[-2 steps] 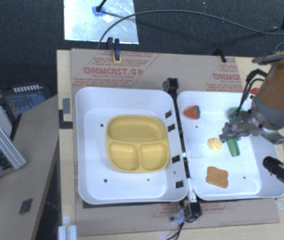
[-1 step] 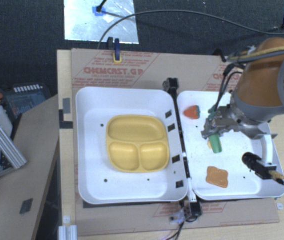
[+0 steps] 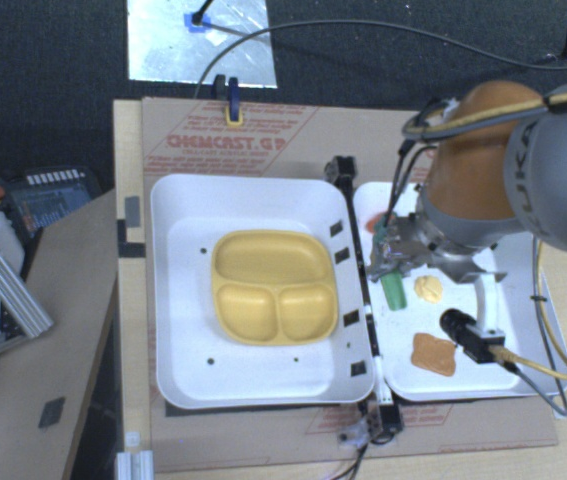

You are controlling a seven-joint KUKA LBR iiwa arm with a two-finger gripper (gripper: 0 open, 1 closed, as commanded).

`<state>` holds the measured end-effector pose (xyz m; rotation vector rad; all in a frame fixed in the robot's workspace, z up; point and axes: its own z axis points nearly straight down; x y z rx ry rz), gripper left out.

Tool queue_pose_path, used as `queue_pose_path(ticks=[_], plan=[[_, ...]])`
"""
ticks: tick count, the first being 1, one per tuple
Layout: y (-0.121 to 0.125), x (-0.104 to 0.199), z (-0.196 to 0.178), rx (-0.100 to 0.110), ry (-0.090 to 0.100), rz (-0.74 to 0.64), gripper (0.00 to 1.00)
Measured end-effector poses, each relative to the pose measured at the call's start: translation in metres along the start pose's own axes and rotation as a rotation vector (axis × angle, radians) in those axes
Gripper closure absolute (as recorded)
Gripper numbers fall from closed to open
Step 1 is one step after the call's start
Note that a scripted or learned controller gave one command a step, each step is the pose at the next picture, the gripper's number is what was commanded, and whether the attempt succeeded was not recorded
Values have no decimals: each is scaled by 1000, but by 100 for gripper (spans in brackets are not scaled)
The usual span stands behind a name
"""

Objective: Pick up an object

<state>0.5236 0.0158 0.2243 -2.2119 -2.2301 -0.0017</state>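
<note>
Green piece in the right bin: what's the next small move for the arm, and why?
Probably a short straight descent onto the green piece. The gripper sits just above its upper end, and nothing shows between the fingers. The yellow piece lies apart to the right and the orange-brown piece nearer the front, so the way down looks free. Whether the fingers are spread enough I cannot tell.

Yellow tray [image 3: 268, 288] in white bin [image 3: 178, 268]; green cylinder [image 3: 393, 291], orange-brown toast [image 3: 433, 354], pale-yellow lump [image 3: 428, 288].
</note>
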Motion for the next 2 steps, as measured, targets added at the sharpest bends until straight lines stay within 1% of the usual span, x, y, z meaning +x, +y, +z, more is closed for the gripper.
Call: queue_pose_path(ticks=[1, 2], plan=[[8, 58, 8, -1, 1, -2, 100], [1, 90, -7, -2, 0, 0, 100]])
